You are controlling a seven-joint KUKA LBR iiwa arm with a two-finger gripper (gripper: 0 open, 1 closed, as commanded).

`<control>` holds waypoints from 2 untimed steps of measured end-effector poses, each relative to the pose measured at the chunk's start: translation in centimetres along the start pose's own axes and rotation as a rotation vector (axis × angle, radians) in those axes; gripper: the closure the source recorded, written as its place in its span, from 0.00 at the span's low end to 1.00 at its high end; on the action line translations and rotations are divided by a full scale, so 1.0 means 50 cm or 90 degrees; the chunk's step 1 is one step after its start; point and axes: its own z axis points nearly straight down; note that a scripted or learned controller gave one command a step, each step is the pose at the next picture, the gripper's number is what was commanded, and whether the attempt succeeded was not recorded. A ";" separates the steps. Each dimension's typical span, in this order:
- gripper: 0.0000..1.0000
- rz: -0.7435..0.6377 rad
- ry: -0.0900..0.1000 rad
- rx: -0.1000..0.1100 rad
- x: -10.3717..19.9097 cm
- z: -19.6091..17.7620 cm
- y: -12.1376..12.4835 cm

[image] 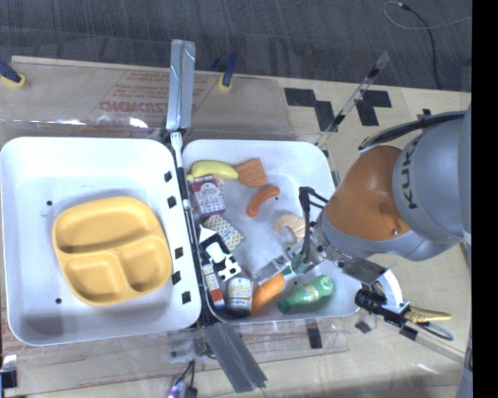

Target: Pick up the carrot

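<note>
The orange carrot [268,290] lies near the front wall of the right bin [319,160], between a small jar [239,293] and a green bottle [306,294]. My gripper [289,264] hangs low over the bin, just above and to the right of the carrot's thick end. The grey arm with its orange band [365,206] reaches in from the right and covers the bin's right side. I see nothing held in the gripper.
The right bin also holds a banana [213,170], a waffle [251,172], a sausage [262,199], a tan piece [289,224] and several small boxes [208,197] along its left wall. A yellow divided tray [109,247] sits in the left bin [25,164].
</note>
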 end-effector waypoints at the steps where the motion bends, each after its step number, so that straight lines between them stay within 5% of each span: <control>1: 0.00 0.000 0.000 0.000 0.000 0.000 0.000; 2: 0.00 0.000 0.000 0.000 0.000 0.000 0.000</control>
